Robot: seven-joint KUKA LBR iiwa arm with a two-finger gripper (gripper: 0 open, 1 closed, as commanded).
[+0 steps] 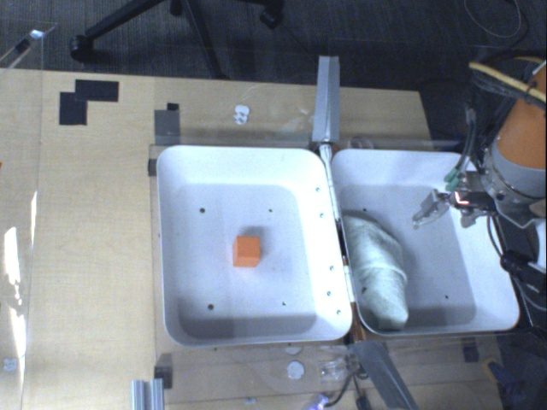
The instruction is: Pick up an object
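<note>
Camera view — orange cube (247, 251) (left bin (184, 173)) well apart from end effector (430, 207).

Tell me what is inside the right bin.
A rolled pale cloth lies along the left wall of the right bin; whatever it covers is hidden. The gripper hangs above the bin floor.

Single fixed camera, mounted above the surface (85, 246), looking down at a slant. Range: moderate; both white bins fit whole in frame, left bin (184, 229) and right bin (487, 289), with dark floor (385, 24) along the top. The gripper (432, 207) enters from frame right; the bins' shared divider lies left of it.
</note>
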